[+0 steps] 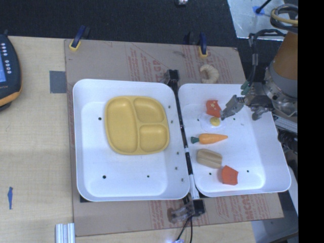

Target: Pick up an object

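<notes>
The gripper [230, 108] hangs in the right bin [263, 184]; its grip I cannot tell. A small yellow piece [215, 121] lies just below-left, perhaps touching; carrot [211, 138] further below.

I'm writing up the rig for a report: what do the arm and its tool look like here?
The arm enters from the right: an orange band sits above a grey, rounded wrist section. Below it the tool is dark grey metal with slim fingers and small teal accents near its base. Black cables run along the wrist, and a yellow-and-black loop sits above.
</notes>
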`<state>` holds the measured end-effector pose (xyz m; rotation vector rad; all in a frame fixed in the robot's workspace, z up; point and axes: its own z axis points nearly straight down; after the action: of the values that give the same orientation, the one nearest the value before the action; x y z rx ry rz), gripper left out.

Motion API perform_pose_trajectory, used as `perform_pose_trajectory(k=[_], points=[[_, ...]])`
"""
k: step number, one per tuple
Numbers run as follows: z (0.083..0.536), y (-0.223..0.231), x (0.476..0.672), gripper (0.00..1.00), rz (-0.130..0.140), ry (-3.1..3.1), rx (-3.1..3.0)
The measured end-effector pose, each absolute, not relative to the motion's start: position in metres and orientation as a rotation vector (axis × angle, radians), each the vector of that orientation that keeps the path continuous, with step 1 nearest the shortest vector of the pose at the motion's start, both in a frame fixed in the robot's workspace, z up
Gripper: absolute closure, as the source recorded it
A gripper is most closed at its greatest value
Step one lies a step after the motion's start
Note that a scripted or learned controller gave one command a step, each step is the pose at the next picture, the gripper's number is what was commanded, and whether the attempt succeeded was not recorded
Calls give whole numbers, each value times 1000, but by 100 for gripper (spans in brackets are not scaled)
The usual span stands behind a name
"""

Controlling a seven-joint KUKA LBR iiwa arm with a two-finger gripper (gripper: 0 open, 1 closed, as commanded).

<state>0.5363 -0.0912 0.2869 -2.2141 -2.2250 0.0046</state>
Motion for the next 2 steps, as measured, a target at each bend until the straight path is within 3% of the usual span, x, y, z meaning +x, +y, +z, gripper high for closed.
perform_pose_trajectory(k=[1,2], points=[[94,-111,663,0,-10,-2242,-2219],[102,-112,656,100,7,-2228,-2215]])
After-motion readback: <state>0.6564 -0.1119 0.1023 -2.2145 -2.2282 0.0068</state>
